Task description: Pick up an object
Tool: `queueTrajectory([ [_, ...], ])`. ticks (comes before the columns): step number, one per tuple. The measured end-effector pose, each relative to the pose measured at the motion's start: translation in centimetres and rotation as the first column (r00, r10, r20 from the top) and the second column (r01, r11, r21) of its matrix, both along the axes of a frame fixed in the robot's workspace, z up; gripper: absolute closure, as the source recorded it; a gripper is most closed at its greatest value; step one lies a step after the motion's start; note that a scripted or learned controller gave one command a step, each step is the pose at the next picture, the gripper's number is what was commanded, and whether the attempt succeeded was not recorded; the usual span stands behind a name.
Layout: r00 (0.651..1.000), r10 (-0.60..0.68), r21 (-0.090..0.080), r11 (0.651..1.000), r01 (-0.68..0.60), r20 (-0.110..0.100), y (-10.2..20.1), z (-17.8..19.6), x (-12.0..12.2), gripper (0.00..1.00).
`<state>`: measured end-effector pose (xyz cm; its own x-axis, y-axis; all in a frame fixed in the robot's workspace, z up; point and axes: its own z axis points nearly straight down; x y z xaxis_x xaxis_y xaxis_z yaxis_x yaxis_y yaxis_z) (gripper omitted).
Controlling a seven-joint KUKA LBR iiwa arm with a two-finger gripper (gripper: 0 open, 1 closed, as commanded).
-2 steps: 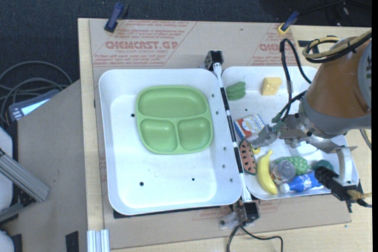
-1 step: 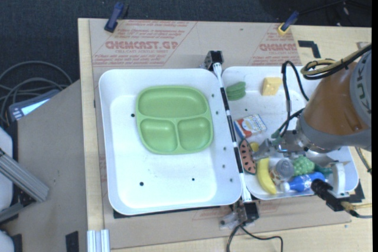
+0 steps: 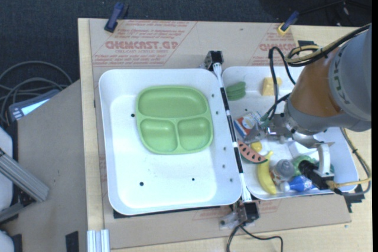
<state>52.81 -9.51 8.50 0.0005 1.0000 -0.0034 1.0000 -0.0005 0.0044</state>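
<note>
My gripper [image 3: 264, 127] hangs low over the middle of the right bin [image 3: 348, 153], among a jumble of small toys. Just under it lie a red and blue item [image 3: 242, 127] and a watermelon slice [image 3: 253, 154]. A yellow banana [image 3: 266, 177] lies nearer the front, beside a grey round piece [image 3: 284, 167], a green piece [image 3: 308, 163] and a blue item [image 3: 299, 185]. At the back of that bin sit a green block [image 3: 236, 90] and a yellow block [image 3: 269, 87]. The arm's grey body and orange band [image 3: 313, 94] hide the bin's right part.
The left bin [image 3: 118, 144] holds a green divided plate [image 3: 174, 118]. A black divider rail [image 3: 229, 127] runs between the two bins. Clamps sit at the bench's back corners, and cables trail over the arm and the bench's right side.
</note>
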Motion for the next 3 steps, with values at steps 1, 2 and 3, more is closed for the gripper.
queueTrajectory([
  [1,1.000,0.000,0.001,1.000,0.000,0.001,0.1,1.1,0.1,1.00],
  [2,1.000,0.002,0.003,1.000,-0.002,-0.004,2.3,10.0,-1.5,1.00],
  [3,1.000,0.001,0.003,1.000,-0.001,-0.005,2.3,9.9,-1.6,0.00],
])
